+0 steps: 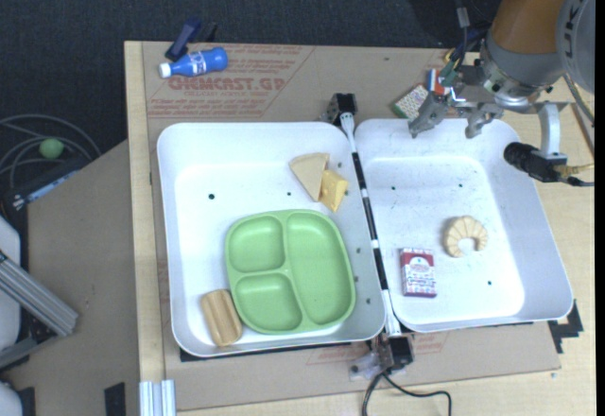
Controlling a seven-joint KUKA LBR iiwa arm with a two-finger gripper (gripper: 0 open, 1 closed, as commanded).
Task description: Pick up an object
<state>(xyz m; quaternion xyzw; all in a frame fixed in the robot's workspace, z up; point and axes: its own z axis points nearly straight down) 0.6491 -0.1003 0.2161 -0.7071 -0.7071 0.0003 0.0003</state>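
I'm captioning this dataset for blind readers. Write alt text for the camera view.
A gripper hangs open over the right bin's far edge, holding nothing; a croissant and red box lie in that bin. The left bin holds a green tray, cheese wedges and a bread piece.

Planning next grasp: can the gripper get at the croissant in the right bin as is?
Probably yes. The croissant lies alone on the right bin floor, apart from the red box; the gripper hovers over the bin's far edge.

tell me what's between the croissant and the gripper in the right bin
Nothing: in the camera view, only bare white bin floor stretches between the croissant and the gripper hanging over the bin's far edge.
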